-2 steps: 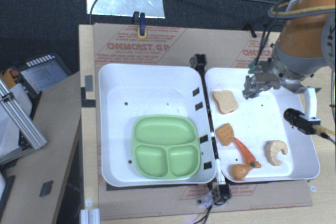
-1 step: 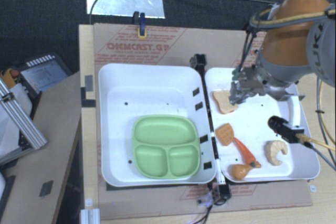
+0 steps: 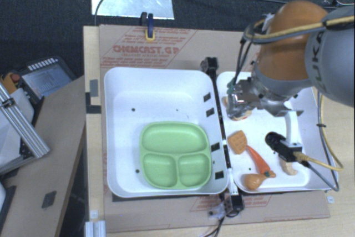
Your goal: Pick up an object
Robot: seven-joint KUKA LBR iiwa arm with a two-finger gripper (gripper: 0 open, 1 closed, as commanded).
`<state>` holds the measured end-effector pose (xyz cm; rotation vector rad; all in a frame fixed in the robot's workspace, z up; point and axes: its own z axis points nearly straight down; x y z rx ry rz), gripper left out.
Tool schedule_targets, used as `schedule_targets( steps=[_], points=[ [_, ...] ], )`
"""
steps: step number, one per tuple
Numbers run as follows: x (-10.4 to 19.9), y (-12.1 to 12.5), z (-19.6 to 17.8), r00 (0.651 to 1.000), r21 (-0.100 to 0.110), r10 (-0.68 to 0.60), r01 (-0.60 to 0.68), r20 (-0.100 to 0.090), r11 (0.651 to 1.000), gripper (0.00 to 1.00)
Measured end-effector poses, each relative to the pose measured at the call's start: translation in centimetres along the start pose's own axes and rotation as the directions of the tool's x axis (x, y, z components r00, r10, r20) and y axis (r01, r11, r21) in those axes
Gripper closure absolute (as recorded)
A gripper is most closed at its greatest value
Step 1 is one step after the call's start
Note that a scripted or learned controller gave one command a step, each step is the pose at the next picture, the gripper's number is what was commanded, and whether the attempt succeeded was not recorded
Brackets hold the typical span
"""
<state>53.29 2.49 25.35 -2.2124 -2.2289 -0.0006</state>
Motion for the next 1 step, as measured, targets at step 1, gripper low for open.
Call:
schedule_targets(
  steps=[1],
  points=[
    [5.46, -0.07, 0.82, 1.000, -0.001, 0.000, 0.000, 0.000, 1.000, 1.00]
  ],
)
